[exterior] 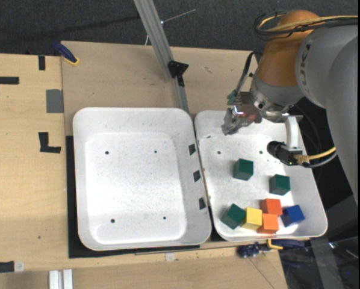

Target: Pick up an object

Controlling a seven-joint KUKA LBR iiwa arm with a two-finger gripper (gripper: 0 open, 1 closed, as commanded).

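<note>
claw (235, 123) hanging over the far end of the right bin (219, 221), blocks lying nearer the camera.

the arm (300, 47) is reaching in from the right and its claw is sitting above the upper left part of the right bin, with nothing showing between its fingers; how wide it is standing cannot be told from this angle. a dark green block (243, 169) is lying just below the claw, apart from it, and a second green block (280, 184) is resting further right. along the bin's near edge a green block (233, 215), a yellow block (253, 216), two orange blocks (270, 214) and a blue block (293, 214) are huddling together, well apart from the claw. the left bin (83, 179) is sitting beside it on the bench (23, 179).
</note>
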